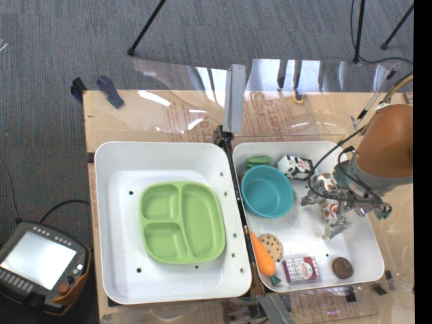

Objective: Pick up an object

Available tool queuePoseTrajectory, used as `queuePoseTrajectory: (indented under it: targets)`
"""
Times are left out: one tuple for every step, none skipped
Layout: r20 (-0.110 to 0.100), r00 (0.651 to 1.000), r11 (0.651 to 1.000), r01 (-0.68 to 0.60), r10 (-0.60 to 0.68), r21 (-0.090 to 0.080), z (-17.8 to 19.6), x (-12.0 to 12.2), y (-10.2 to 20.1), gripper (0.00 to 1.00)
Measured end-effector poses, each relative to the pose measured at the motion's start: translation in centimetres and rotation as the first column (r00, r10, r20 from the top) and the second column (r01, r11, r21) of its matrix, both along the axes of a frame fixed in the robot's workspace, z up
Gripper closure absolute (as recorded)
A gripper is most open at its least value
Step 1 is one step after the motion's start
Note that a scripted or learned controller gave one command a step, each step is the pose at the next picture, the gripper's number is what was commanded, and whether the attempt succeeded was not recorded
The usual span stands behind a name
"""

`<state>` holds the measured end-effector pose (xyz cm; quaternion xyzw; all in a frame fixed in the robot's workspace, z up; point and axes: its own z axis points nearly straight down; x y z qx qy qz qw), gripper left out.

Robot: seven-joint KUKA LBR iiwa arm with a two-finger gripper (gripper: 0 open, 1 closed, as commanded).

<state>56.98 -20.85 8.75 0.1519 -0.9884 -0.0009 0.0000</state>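
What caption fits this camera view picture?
Robot pincer reaches into the right bin beside a teal bowl; green tray waits left.

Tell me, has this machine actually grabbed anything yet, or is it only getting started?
Nothing looks lifted yet. The gripper is low inside the right bin, right at a small patterned object, though a grasp cannot be confirmed. The teal bowl, carrot, cookie and green tray lie untouched. Left: securing one item and raising it.

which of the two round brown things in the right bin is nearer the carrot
The cookie, pale and speckled, right beside the carrot. The darker brown disc sits across the bin, past the red packet.
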Motion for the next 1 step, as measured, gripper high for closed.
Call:
queuePoseTrajectory:
  targets:
    - [0.002,0.996,0.996,-0.091,0.091,0.001,0.01,4.2,-0.33,0.0]
